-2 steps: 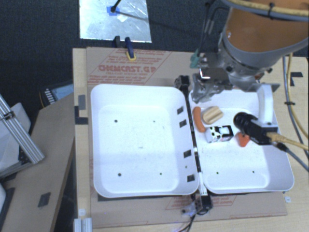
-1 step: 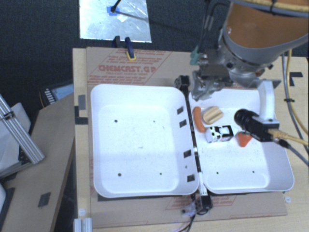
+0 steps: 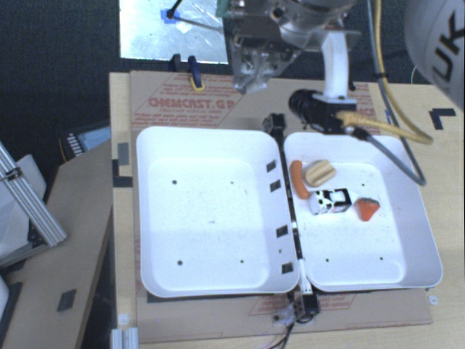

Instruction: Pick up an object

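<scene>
2 bins: 2 shallow white bins sit side by side on a brown board; the left bin (image 3: pixel 207 217) and the right bin (image 3: pixel 385 264) meet along a centre seam with small dark clips.
Objects: 4 small items lie clustered in the far-left part of the right bin.
Sausage: an orange-red sausage-shaped piece (image 3: pixel 297 179) lies lengthwise just beside the seam.
Bread: a tan bun-like piece (image 3: pixel 320 172) touches the sausage on its right.
Black-and-white item: a small black-and-white object (image 3: pixel 330 201) lies just near of the bread; its nature is unclear.
Strawberry: a red piece with a green end (image 3: pixel 368 209) lies just right of the black-and-white item.
Gripper: the gripper (image 3: pixel 251 75) hangs above the far edge of the board, beyond the left bin's far-right corner, well apart from the objects; whether it is parted or closed cannot be told, and nothing is seen in it.
Writing: red print on the board (image 3: pixel 192 102) reads "CHEMCAST", followed by characters that look like "GP"; more red print on the far right is partly hidden.
Arm marking: large dark letters, seemingly "UK", show on the grey arm casing (image 3: pixel 436 35) at far right.
Cables: a yellow cable (image 3: pixel 396 129) and a grey cable run over the far-right corner of the right bin.
</scene>
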